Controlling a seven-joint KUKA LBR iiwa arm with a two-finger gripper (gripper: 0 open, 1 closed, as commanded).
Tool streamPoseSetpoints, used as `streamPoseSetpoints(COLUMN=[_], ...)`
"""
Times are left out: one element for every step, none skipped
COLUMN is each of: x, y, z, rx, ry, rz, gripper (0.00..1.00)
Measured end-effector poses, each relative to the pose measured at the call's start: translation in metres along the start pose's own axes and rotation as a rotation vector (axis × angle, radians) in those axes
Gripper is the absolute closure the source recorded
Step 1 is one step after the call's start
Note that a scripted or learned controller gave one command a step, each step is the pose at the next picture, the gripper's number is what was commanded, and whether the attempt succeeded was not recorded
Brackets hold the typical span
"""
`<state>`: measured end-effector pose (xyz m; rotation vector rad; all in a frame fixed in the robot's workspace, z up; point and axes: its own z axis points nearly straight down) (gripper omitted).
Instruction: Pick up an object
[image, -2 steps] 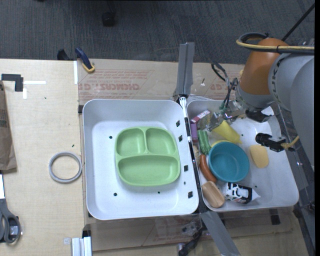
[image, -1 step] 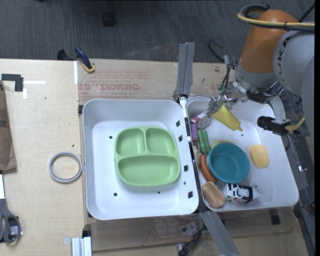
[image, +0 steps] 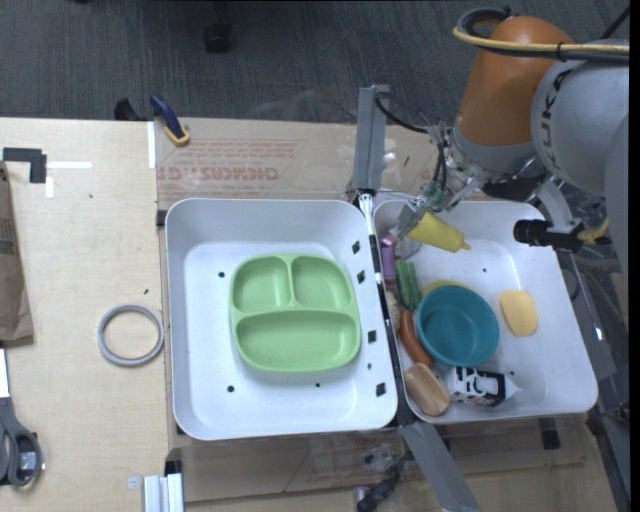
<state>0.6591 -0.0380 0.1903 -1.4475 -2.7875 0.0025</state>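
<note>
I see the end effector (image: 420, 212) at the right bin's (image: 560, 330) far left corner, clamped on a yellow squeeze bottle (image: 438, 232), above the blue bowl (image: 458, 322).

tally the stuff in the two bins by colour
green: 2 - divided plate, green stick
yellow: 2 - bottle, yellow piece
blue: 1 - bowl
orange/brown: 2 - carrot, bread
purple: 1
black-and-white: 1
total: 9
</note>
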Motion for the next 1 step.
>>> streamPoseSetpoints(x=[-0.0147], y=[-0.0098], z=[-0.0758], rx=[-0.001], ry=[-0.002], rz=[0.125], gripper=[1.00])
